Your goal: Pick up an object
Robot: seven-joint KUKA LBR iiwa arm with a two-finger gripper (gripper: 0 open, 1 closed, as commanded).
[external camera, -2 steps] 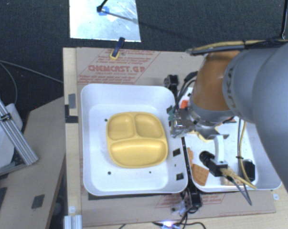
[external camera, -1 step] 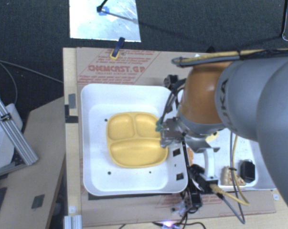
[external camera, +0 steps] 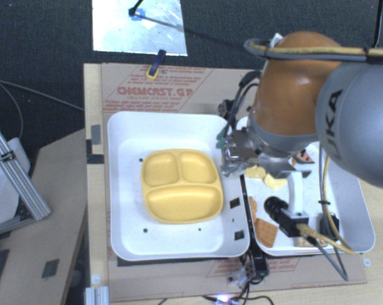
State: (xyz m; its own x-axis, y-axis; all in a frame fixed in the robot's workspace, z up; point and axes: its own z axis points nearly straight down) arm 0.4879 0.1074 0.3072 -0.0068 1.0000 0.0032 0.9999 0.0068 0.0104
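The likeliest target is the pale yellow piece (external camera: 272,181) in the right bin (external camera: 366,234), just right of the divider between the bins. The gripper (external camera: 237,154) hangs over that divider, above and left of the piece; whether it is apart or together cannot be told. This looks like the approach step. Next it must centre over the piece and descend. The yellow tray (external camera: 180,185) lies left of the divider in the left bin (external camera: 124,170).

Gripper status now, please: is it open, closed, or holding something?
Gripper: cannot be told. It sits low over the inner edge of the right bin, and the arm's wrist hides it from above.
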